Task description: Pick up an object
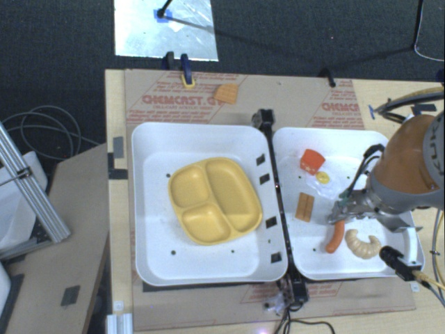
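1. Lower right of frame: the grey arm's two-finger gripper (341,214) hangs low in the right white bin (292,256); whether it is open or closed cannot be told.
2. Directly below it lies a slim orange-red sausage-shaped toy (336,237), long axis near-vertical in frame, tilting slightly right at its top, upper end nearest the gripper.

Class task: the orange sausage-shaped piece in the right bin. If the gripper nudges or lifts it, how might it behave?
The sausage is long and rounded, so it probably rolls sideways when nudged. It looks like smooth toy plastic, likely light, stiff and slippery.

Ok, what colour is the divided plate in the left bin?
Pale yellow. The plate shows best in the camera view, looking down on it.
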Tool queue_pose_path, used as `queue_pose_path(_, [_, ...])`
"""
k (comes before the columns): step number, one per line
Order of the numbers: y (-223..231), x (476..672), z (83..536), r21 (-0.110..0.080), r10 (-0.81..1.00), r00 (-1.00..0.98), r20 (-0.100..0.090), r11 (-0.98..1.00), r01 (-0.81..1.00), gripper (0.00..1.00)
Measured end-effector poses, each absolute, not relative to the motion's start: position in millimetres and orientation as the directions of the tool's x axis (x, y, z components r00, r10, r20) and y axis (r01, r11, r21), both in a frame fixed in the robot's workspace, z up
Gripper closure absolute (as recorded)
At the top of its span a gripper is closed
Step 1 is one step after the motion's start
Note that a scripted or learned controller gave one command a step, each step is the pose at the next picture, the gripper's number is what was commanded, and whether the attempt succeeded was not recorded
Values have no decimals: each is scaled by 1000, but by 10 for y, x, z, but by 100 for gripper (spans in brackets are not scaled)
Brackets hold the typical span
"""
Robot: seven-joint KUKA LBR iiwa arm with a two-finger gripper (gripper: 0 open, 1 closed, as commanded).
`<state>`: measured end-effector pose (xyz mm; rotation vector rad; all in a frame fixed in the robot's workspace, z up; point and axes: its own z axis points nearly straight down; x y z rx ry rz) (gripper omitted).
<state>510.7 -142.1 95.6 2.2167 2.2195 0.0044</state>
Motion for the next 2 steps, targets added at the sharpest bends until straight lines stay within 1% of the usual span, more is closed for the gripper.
queue_pose_path(1, [-866,4877,841,1,1000,-6,1,6,1000,100])
queue_pose_path(2, [-293,5410,1910,15,1000,-13,1,13,1000,100])
